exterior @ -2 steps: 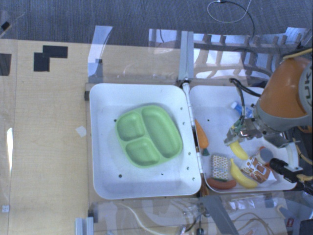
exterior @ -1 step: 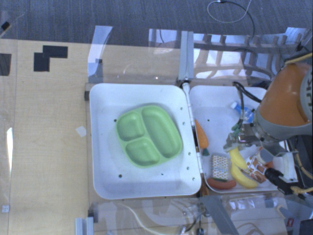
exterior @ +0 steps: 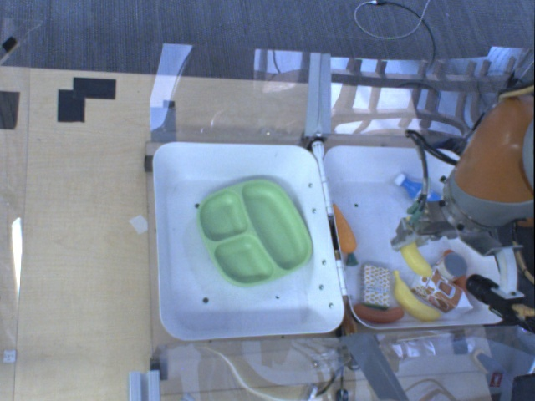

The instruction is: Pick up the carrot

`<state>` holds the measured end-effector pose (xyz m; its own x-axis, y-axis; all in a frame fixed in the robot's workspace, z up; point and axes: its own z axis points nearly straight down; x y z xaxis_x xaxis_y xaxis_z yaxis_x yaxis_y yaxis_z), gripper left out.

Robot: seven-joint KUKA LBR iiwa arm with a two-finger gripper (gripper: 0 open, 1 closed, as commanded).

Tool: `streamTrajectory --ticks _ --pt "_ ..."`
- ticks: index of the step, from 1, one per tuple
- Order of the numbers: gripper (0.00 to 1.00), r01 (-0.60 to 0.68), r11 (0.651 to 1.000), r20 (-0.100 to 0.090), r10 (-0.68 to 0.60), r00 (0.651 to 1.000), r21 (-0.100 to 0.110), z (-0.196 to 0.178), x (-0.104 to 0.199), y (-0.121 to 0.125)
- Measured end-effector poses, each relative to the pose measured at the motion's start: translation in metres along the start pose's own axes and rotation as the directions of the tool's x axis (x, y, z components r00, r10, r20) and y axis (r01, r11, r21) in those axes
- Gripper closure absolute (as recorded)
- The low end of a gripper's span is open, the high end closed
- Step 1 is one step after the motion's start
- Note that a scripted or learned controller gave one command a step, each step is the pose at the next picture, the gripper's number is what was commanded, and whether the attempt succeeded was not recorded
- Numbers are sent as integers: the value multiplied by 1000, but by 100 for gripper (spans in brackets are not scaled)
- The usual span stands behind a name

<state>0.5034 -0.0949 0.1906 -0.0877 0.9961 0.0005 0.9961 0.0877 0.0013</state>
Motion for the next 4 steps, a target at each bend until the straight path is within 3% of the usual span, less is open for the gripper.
streamTrajectory --ticks 1,3,4 --pt "100 -21 1000 0 21 1000 3 9 60 -10" --pt "100 -15 1000 -1 15 1000 5 -6 60 -7" --pt "100 -551 835 3 551 835 1 -48 60 -3"
